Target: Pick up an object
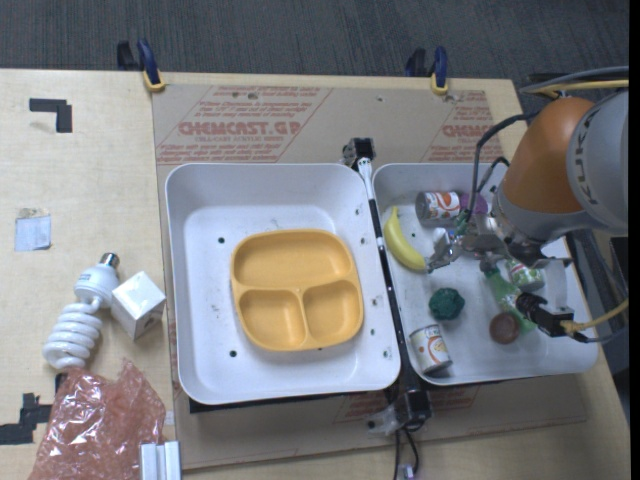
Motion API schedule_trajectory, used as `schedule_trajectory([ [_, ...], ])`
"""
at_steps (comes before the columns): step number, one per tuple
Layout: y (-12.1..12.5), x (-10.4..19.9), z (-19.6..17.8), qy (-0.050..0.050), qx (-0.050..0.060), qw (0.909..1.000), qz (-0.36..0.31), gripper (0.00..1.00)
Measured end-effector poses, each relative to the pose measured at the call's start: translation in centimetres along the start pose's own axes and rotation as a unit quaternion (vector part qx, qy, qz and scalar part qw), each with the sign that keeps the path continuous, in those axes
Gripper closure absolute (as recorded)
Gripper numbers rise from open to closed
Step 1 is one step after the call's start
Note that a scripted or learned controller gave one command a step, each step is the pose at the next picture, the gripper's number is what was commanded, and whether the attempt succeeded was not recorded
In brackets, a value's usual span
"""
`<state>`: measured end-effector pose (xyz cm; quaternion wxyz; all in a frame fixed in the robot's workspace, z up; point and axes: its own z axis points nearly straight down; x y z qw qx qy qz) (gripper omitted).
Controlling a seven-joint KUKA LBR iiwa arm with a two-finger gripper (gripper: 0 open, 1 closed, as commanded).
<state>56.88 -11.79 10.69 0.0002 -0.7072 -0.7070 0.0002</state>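
Small white-and-orange can [430, 349] lies at near edge of right white bin [560, 363]. Dark green round lump [447, 303] just beyond. Tool [443, 253] hangs low beside yellow banana [403, 242]; opening cannot be told, nothing visibly held. Red-and-white can [440, 205] farther back.

Yellow banana [404, 242]; orange-yellow tray [297, 290]; dark green ball [447, 303]; white bins [190, 268]

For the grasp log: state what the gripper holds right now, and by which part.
Cannot be told. The gripper sits low in the right bin beside the banana, but the view does not show anything between its jaws.
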Motion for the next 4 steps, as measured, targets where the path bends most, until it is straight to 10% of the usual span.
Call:
schedule_trajectory([
  [1, -6.0, 2.4, 1.5, 0.000, 0.000, 1.0000, 0.001, 0.00],
  [2, -5.9, 2.3, 0.5, 0.000, -0.001, 1.0000, 0.001, 1.00],
  [3, -6.2, 10.6, -8.5, 0.000, -0.001, 1.0000, 0.000, 1.00],
  [4, 0.8, 13.6, -8.5, -0.001, 0.000, 1.0000, -0.001, 1.00],
])
